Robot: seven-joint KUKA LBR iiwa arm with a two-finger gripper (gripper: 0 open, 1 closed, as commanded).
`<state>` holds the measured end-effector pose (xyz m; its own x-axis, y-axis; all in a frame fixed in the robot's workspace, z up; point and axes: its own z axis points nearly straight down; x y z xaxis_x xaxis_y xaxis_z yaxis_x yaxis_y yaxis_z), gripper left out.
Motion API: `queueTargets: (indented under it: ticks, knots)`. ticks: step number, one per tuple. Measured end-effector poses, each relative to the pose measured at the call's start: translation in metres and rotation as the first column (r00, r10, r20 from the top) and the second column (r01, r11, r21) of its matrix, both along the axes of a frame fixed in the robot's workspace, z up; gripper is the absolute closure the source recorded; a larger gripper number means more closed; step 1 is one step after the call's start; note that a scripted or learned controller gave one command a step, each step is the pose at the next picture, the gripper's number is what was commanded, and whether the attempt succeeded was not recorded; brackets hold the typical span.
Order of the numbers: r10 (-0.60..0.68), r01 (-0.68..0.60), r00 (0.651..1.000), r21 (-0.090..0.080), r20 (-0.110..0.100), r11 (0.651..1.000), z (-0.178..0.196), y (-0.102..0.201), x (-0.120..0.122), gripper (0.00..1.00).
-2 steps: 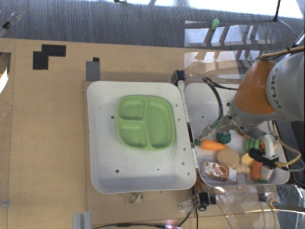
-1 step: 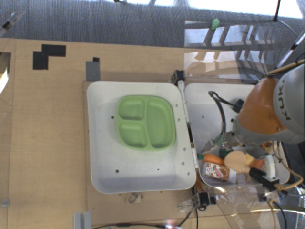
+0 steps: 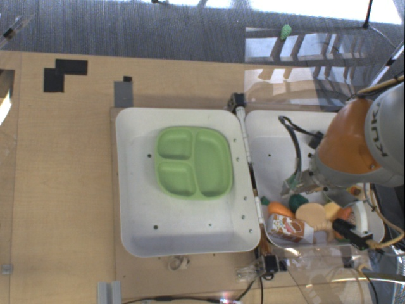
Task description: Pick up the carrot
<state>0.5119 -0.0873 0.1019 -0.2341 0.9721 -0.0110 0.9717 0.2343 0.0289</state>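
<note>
**Arm low over the right bin, carrot beside it**

We saw the left bin holding a green divided plate. The grey and orange arm reached down into the right bin. Its gripper was near the bin's near side; how it stood we could not tell. The carrot lay just near of it, beside a green item, a tan round item and a printed packet.
</note>
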Motion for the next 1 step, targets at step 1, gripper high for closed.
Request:
queueTargets:
  ticks: [1]
  knots:
    - [0.000, 0.000, 1.000, 0.000, -0.001, 1.000, -0.0004, -0.0001, -0.0005, 0.00]
